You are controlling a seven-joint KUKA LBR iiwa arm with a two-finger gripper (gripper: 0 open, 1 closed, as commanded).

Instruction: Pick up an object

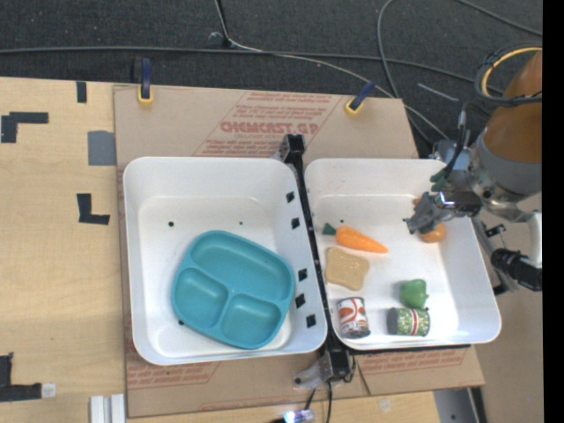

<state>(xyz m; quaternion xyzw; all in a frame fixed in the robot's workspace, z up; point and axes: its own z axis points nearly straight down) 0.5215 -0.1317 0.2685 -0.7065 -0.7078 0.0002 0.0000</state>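
over the right bin [467,263], the jaws [429,218] sit low at a small orange object [433,233]; i cannot tell if they grip it. carrot [361,240] lies nearby.

The table [53,263] is carrying a cardboard sheet [264,122], and two white bins [145,236] [467,298] are sitting side by side on it.

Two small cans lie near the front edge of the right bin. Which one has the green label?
The green-labelled small can is the one nearer the right wall, below the green toy pepper. The other small can is red and white.
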